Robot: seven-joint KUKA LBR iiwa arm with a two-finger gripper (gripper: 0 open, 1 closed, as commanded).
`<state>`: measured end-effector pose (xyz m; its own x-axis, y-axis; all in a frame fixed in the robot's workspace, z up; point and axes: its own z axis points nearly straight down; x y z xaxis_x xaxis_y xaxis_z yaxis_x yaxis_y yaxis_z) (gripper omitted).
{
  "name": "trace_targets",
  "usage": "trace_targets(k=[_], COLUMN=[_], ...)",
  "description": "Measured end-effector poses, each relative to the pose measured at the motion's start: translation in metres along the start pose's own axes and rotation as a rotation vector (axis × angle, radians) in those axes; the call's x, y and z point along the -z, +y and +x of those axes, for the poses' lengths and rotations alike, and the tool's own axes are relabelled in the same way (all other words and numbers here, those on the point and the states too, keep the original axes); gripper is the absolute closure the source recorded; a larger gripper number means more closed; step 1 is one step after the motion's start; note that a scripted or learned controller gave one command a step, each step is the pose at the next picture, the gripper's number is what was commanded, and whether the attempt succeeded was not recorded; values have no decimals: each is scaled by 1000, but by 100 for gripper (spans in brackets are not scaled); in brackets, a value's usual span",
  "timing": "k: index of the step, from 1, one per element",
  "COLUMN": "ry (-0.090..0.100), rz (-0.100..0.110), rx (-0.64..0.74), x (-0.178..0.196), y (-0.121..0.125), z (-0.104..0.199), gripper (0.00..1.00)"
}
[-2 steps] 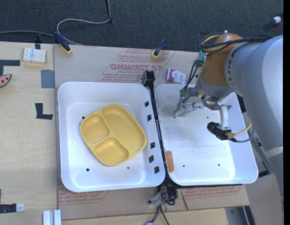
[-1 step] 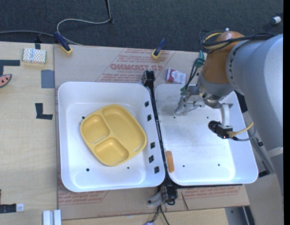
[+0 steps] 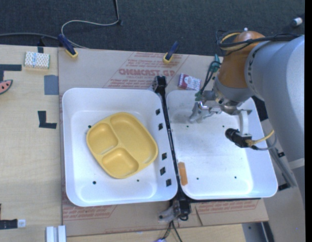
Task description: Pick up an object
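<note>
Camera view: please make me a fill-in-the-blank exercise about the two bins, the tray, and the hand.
1. The yellow tray lies in the ____ bin.
2. The tray has ____ compartments.
3. The hand hangs over the ____ bin.
4. The small orange object lies near the right bin's ____ edge.

Missing words: left; three; right; left
</note>
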<state>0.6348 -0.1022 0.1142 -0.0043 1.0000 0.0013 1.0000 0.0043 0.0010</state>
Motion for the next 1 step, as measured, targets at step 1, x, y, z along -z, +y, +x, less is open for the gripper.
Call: trace_targets(k=[1], ry=[0], rz=[0], rx=[0], x=[0], y=[0], z=[0], gripper=[0])
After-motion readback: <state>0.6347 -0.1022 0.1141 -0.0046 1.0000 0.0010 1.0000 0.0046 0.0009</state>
